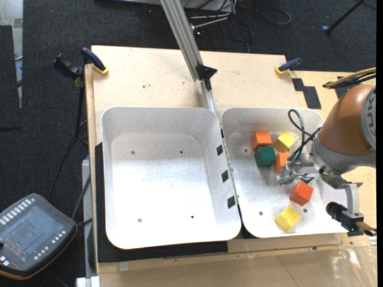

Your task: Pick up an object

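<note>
Nearest you, at the lower left, a grey handheld pendant point(33, 235) lies off the worktop point(167, 70). In the right bin point(239, 119), closest to the front rim, you have a yellow block point(288, 218); just behind it sits a red block point(301, 192). The tool point(291, 173) hangs right above that red block, beside a narrow orange piece point(280, 161), and you cannot tell how far it is spread or whether it grips anything. Further back, a green block point(265, 156) touches an orange block point(261, 140), with a second yellow block point(286, 141) just to their right. The left bin point(114, 160) lies alongside. At the far worktop corners you see two clamps point(94, 60) point(288, 66)
</note>
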Controlling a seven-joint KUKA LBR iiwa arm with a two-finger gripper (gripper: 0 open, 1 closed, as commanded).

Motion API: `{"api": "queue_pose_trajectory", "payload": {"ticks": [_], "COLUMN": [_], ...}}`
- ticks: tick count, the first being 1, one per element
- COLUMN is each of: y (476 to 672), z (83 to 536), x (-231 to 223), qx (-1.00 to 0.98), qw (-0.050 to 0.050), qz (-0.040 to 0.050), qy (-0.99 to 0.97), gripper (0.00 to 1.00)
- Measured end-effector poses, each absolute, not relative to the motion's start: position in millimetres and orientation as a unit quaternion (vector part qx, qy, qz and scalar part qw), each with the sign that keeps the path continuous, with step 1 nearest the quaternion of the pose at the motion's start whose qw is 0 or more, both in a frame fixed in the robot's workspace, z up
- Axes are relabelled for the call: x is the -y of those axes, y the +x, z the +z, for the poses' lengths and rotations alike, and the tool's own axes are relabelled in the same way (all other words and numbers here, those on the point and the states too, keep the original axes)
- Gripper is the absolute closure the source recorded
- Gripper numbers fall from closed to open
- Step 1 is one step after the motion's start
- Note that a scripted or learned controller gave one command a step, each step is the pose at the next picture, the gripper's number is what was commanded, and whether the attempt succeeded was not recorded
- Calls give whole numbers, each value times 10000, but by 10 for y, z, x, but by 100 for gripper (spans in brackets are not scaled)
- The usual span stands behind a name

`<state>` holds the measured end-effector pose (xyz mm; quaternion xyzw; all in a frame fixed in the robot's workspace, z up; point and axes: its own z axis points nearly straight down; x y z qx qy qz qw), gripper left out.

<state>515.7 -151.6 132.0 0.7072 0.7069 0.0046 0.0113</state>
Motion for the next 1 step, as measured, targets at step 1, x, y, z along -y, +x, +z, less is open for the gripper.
{"api": "queue_pose_trajectory", "payload": {"ticks": [1], "y": [5160], "z": [1952], "x": [1534], "qx": [-7080], "qw": [35], "qz": [17], "qy": [7062], "gripper": [100]}}
